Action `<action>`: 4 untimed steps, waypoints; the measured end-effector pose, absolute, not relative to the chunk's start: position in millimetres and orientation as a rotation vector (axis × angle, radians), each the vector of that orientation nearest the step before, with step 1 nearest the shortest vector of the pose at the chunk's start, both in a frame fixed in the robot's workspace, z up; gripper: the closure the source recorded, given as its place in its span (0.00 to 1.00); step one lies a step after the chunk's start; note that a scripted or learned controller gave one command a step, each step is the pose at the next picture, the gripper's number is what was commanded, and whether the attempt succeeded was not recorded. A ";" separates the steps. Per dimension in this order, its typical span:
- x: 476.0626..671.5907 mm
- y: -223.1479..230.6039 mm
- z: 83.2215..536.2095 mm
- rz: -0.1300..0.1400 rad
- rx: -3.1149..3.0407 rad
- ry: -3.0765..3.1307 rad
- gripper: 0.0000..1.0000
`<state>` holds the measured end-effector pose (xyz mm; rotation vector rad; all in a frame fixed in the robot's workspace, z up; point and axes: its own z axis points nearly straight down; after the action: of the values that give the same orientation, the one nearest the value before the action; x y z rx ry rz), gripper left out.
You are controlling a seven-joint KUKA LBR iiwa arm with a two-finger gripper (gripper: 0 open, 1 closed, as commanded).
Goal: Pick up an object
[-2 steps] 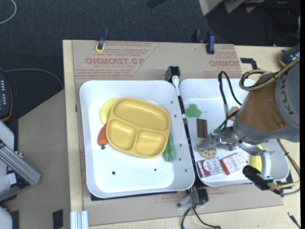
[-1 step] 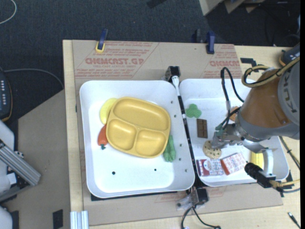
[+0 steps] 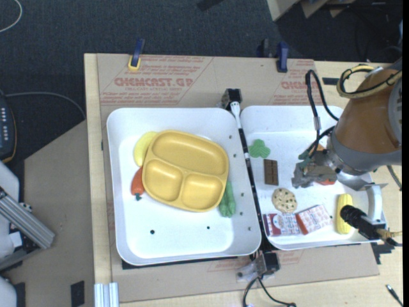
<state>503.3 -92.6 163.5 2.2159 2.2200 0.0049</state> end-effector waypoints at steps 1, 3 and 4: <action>507.7 -84.6 222.9 0.006 2.215 2.220 1.00; 520.8 -30.8 232.4 0.004 2.214 2.228 1.00; 528.3 -46.1 224.6 0.000 2.221 2.218 1.00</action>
<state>528.3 -46.1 224.6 2.2211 2.2185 -0.0001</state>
